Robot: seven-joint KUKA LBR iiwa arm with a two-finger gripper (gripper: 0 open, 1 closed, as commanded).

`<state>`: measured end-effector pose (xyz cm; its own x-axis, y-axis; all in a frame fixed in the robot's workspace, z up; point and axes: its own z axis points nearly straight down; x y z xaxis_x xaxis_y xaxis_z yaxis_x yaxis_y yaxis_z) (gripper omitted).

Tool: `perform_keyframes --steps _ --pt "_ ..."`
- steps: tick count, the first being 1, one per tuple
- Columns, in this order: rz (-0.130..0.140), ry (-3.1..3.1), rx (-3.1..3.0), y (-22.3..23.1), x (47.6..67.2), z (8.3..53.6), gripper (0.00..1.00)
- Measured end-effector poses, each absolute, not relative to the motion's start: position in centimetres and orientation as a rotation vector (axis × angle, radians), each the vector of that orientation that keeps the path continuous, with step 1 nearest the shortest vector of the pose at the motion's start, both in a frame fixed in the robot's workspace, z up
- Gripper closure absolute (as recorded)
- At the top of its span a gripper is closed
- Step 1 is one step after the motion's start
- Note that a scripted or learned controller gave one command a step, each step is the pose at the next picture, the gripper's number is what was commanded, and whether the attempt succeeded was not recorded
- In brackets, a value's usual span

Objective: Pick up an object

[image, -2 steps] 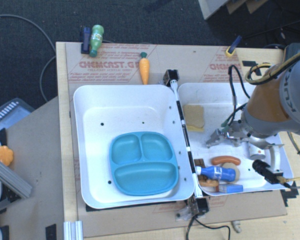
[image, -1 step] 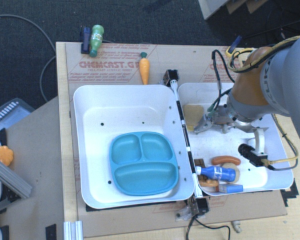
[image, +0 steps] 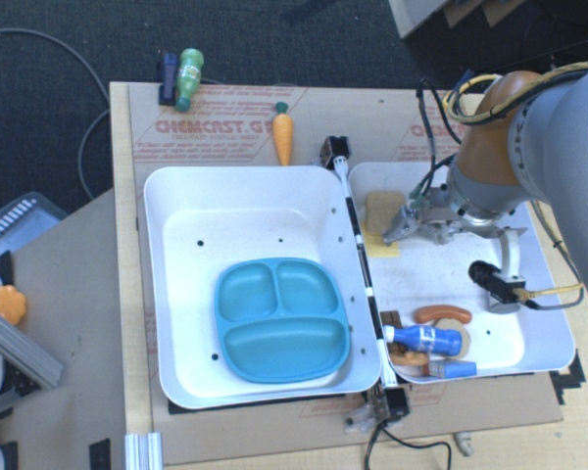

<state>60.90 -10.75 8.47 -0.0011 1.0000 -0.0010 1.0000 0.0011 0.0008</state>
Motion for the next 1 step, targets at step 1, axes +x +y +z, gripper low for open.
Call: perform_keyframes --steps 1 --pt "-0.001 2.223 2.220 -10.83 66.65 8.49 0.00"
